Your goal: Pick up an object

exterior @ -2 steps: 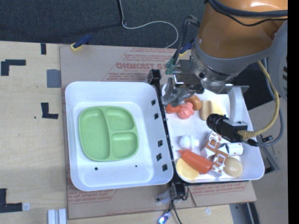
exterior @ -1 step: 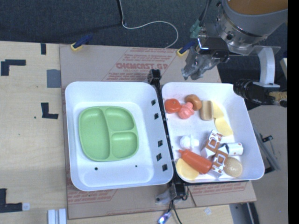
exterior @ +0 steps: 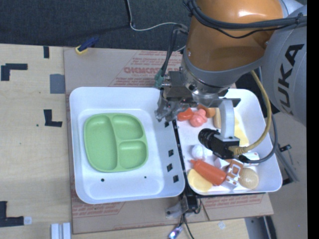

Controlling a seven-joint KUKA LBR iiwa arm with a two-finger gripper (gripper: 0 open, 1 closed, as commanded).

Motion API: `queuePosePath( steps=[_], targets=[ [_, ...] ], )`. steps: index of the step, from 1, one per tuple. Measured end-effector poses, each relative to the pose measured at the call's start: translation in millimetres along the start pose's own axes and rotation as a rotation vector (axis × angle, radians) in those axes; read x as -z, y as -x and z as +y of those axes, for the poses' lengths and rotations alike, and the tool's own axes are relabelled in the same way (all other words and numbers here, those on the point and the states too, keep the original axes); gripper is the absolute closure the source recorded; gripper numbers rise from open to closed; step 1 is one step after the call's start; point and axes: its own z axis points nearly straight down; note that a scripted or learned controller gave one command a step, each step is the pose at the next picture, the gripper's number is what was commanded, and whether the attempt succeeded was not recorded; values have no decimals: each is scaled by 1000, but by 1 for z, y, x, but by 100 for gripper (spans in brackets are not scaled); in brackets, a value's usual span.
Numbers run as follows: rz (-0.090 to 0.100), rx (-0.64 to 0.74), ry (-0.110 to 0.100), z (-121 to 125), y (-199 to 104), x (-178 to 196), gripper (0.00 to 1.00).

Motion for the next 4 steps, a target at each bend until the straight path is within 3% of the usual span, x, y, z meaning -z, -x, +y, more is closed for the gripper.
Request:
queuePosePath(
  steps=[1, 2, 3, 4],
  targets=[
    [-4, -16, -5, 1, 75, -121, 100],
    [0, -13, 15, 2, 132, -60, 100],
    [2, -3, 11, 2, 84, -43, 100],
    [-1, -13, 4, 13, 133, -104, 100]
  ],
)
